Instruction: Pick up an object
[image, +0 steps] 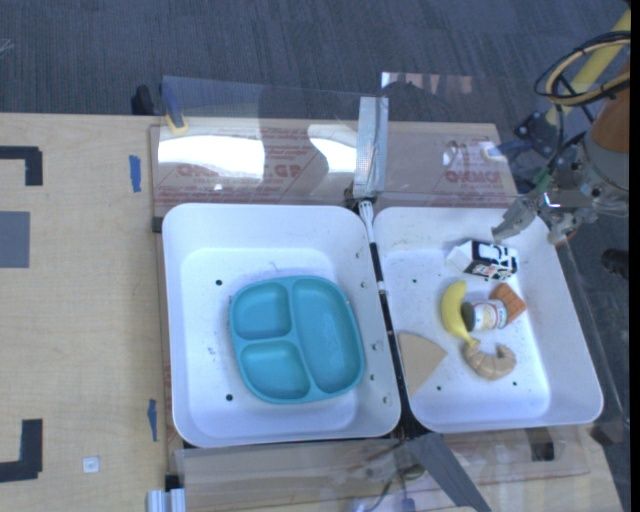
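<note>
Left bin (185, 300) holds a teal divided plate (296, 339) lying flat near its middle, apart from the walls; likely a drop-off spot or a spare, not an easy pick given its width. Right bin (570, 390) carries the candidates, clustered toward its centre: a tan wedge-shaped piece (420, 357) nearest the divider, a banana (455, 307), a small jar (487, 317) touching or just beside it, an orange-brown item (509, 300) against the jar, a croissant-like piece (489, 361) below, a black-and-white packet (492, 262) above. The crowding suggests a grasp could nudge neighbours; the packet and the wedge sit freest. Arm enters at upper right, wrist tilted down-left, jaws (522, 222) poised over the bin's far corner, near the packet. Whether the jaws are parted or closed cannot be told; nothing visibly between them.
</note>
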